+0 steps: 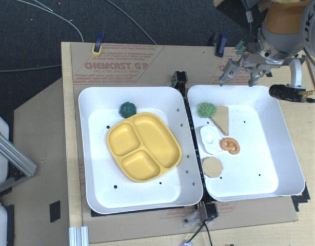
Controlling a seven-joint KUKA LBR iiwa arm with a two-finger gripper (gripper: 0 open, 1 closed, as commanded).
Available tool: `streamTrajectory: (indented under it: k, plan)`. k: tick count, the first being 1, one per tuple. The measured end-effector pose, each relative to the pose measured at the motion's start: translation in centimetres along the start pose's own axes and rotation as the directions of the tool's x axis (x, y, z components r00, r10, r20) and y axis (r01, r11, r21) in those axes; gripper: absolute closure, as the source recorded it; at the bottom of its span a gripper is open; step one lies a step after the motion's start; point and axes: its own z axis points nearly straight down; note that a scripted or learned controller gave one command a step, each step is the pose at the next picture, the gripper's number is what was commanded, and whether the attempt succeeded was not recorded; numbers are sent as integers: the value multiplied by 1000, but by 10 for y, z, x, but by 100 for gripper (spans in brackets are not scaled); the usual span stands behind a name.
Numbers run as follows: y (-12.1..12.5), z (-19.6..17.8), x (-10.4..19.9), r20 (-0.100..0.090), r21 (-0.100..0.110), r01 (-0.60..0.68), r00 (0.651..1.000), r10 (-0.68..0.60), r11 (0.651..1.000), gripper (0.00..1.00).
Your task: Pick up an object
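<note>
1. The grey arm with its orange band reaches in at the upper right, and its two-finger gripper point(243, 75) hangs above the far rim of the right white bin point(280, 137).
2. The gripper's two fingers are spread apart with nothing between them.
3. Along the left side of the right bin lie the candidate objects: a light green, bumpy broccoli-like piece point(207, 109), a tan wedge-shaped slice point(221, 119) touching it, a white fried-egg-shaped piece point(210, 139), an orange-brown pretzel point(230, 146) resting at the egg's right edge, and a round beige cookie-like disc point(213, 166) nearest the camera.
4. All of these sit well apart from the gripper.
5. The left white bin point(91, 152) holds a yellow plastic three-compartment plate point(143, 146), set at a slant.
6. A small dark green, lumpy object point(128, 108) sits just beyond the plate's far edge.
</note>
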Motion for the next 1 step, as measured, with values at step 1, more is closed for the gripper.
streamTrajectory:
  k: [1]
  plan:
    - [2, -8, 0, 1, -14, 2, 1000, -2, 1000, 0]
